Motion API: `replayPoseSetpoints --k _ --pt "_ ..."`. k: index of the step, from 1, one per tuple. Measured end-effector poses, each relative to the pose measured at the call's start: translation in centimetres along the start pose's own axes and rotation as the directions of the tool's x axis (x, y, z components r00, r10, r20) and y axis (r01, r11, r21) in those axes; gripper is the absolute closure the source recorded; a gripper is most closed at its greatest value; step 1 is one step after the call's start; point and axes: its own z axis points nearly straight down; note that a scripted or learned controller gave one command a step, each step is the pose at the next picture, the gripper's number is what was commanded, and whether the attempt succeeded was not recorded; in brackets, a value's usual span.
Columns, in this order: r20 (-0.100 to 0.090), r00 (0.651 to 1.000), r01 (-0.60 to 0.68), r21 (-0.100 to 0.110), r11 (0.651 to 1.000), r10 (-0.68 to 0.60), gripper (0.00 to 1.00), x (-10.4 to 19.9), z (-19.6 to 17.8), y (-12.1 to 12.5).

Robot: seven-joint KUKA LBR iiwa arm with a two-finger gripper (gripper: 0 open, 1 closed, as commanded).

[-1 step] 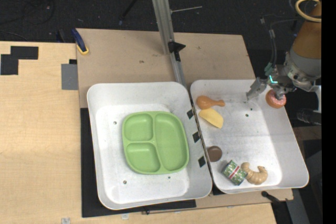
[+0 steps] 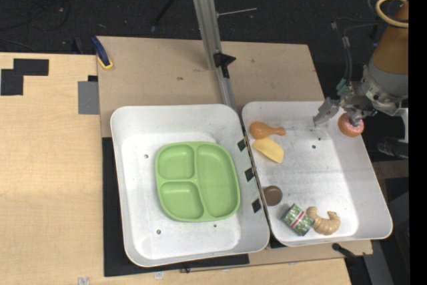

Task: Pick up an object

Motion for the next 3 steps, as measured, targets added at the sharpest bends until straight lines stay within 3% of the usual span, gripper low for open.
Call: replayPoseSetpoints --k 2,3 --pt "-0.002 1.0 0.001 0.007 1.0 -0.001 0.0 0.9 9.6 -0.4" --pt "0.002 1.0 0.003 -0.006 1.0 -0.003 0.0 0.9 11.7 -0.1"
